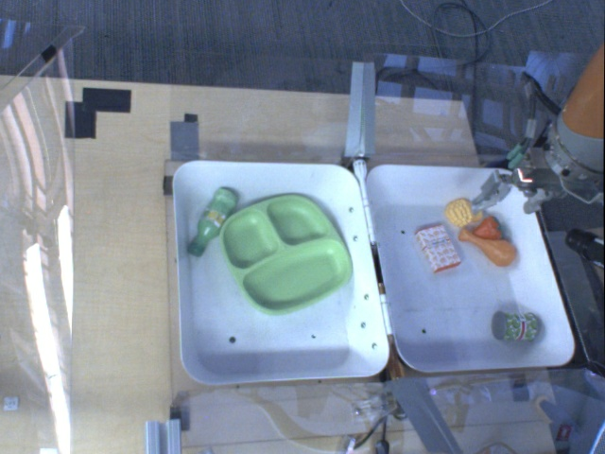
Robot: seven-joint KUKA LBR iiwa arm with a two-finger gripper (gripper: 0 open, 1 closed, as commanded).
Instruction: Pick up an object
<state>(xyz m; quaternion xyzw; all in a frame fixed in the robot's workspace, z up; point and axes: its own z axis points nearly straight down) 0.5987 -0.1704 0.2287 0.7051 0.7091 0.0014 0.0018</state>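
**Tool poised at the right bin's far edge, nothing lifted yet**

The worktop (pixel 113 282) carries two white bins side by side. The left bin (pixel 203 353) holds the biggest item, a green divided plate (pixel 284 253) near its middle, with a green bottle (pixel 210 220) lying beside it toward the bin's far left corner. The right bin (pixel 406 339) holds the smaller candidates: an orange drumstick-shaped toy (pixel 492 242) and a yellow corn-like piece (pixel 459 213) close together near the far right corner, a red-and-white packet (pixel 439 248) toward the middle, and a small green can (pixel 516 326) on its side by the near right corner.

The arm's tool (pixel 501 185) sits near the right bin's far edge, just beyond the yellow piece and the drumstick. Whether it is released or clenched I cannot tell; nothing is seen in it.

This looks like the approach step. The next move calls for settling on one item, probably the yellow piece or the drumstick, centring over it, and descending without nudging its close neighbour.
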